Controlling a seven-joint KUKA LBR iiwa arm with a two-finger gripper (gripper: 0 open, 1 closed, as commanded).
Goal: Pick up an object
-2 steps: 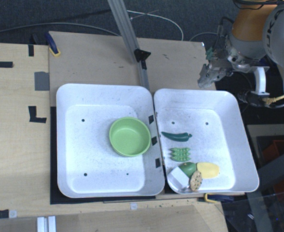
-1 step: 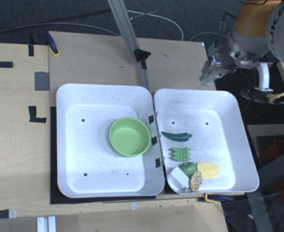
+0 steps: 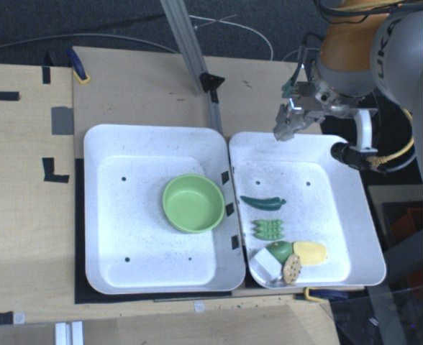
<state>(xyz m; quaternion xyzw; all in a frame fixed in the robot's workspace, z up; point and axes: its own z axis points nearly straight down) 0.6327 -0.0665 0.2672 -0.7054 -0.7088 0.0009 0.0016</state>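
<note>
A robot gripper (image 3: 285, 130) hovers over the far rim of the right white bin (image 3: 355, 214); whether it is wide or narrow cannot be told, and nothing shows in it. Inside that bin, toward its near left corner, lie a dark green pepper (image 3: 263, 203), a pea pod (image 3: 267, 228), a yellow lemon (image 3: 309, 252) and a cookie (image 3: 292, 267). Left of the bin, a green bowl (image 3: 193, 203) sits in the left white bin (image 3: 111, 192).

Tool (image 3: 283, 131) raised, arm bent

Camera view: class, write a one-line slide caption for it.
Gripper poised over right bin's far rim; green bowl in left bin.
</note>
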